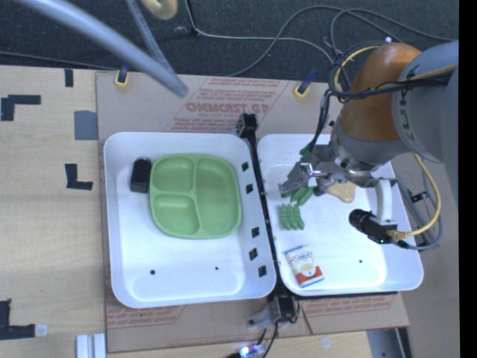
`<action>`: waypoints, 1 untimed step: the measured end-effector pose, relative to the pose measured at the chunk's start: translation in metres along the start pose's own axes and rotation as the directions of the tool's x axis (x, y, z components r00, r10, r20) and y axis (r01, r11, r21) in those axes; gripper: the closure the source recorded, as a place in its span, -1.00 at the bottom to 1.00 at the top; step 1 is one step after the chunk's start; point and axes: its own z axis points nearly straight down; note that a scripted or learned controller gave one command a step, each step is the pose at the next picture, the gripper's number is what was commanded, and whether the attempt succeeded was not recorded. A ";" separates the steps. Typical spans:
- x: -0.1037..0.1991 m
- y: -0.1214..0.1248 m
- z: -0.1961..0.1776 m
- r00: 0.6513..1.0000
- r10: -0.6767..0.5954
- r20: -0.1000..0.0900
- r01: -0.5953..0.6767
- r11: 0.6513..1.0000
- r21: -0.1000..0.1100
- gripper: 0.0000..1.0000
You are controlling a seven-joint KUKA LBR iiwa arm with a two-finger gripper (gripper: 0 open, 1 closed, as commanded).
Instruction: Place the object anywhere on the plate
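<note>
A green plate [196, 196] with three compartments lies in the left bin [130, 274]. In the right bin [373, 274], a small green ridged object [292, 217] rests near the bin's left wall. My gripper [300, 182] hangs just above and slightly behind it, and a bit of green [302, 195] shows right under the gripper's tip. Whether that green bit is held or lying on the bin floor is unclear. A tan object [344, 192] lies partly hidden behind the wrist.
A black block [140, 175] sits in the left bin against the plate's left edge. A small red and white packet [305, 266] lies at the front of the right bin. A black part with a cable [370, 226] hangs by the arm.
</note>
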 end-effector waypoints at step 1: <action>0.054 0.014 -0.010 1.000 0.000 0.000 0.000 1.000 -0.001 1.00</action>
